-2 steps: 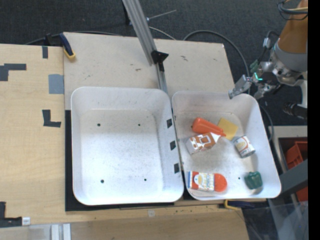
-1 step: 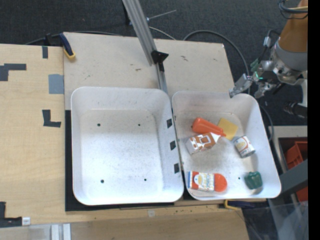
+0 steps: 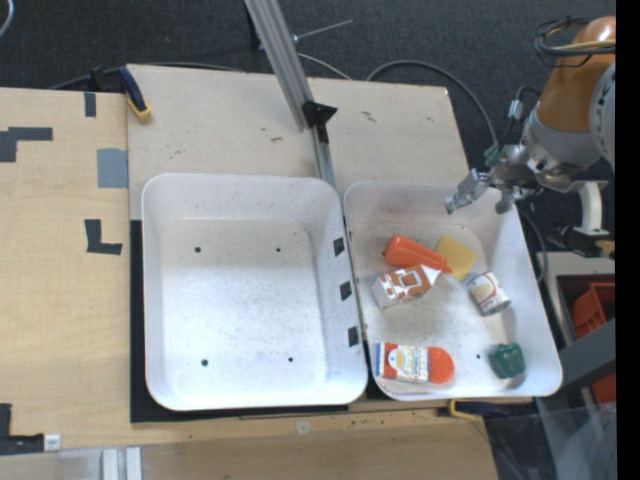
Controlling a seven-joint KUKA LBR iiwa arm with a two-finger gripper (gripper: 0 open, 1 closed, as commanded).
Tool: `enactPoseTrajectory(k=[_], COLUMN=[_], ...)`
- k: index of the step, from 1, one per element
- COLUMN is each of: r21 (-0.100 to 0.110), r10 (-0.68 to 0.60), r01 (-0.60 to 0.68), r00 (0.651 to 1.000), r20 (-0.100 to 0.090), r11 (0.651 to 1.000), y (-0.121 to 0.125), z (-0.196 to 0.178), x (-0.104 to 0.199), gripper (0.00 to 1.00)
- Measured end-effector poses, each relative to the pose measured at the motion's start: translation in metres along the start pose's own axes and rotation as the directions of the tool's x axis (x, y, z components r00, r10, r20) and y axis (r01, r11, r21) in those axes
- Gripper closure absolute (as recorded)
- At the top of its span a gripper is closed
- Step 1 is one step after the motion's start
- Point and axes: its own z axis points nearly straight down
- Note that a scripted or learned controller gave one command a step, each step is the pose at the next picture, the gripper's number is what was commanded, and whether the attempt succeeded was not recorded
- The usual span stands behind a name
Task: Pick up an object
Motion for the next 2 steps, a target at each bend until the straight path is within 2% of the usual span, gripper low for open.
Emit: enactPoseTrajectory(k=[2], r21=[0.000], r10=[-0.001], r01=[0.001], r00=[1.000], r20=[0.000], r11=[1.000], y=[-0.005], z=[0.100], x=[0.006], gripper=[0.00])
